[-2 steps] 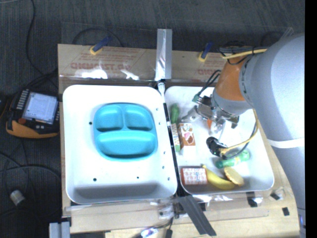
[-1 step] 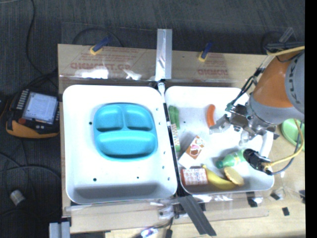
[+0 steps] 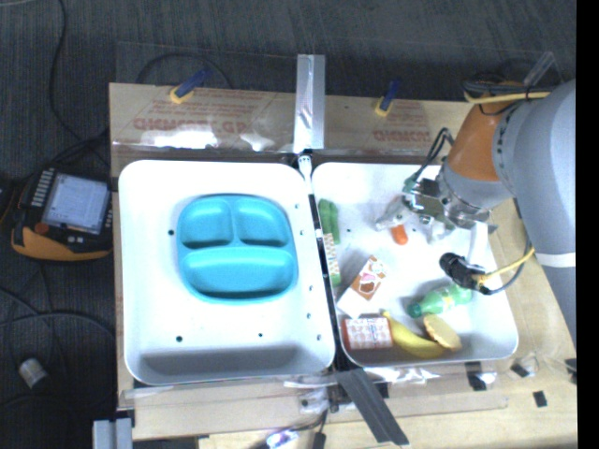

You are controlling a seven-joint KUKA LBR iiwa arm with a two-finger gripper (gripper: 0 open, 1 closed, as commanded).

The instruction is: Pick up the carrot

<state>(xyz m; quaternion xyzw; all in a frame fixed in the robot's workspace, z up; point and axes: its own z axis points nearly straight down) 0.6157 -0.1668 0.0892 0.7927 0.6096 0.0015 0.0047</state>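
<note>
The carrot (image 3: 401, 235) is a small orange piece lying on the floor of the right bin (image 3: 501, 330), in its upper middle. My gripper (image 3: 410, 223) hangs right over it, reaching in from the right under the orange-banded wrist. It is open: one grey finger (image 3: 387, 220) points down-left of the carrot and the other sits to its right. The carrot lies low between the fingertips, resting on the bin floor and not lifted.
A green cucumber (image 3: 328, 221) lies along the right bin's left wall. A small carton (image 3: 368, 279), a red box (image 3: 367, 333), a banana (image 3: 412, 338), a green bottle (image 3: 440, 299) and a yellow slice (image 3: 443, 332) crowd its lower half. The left bin holds a blue divided plate (image 3: 234, 248).
</note>
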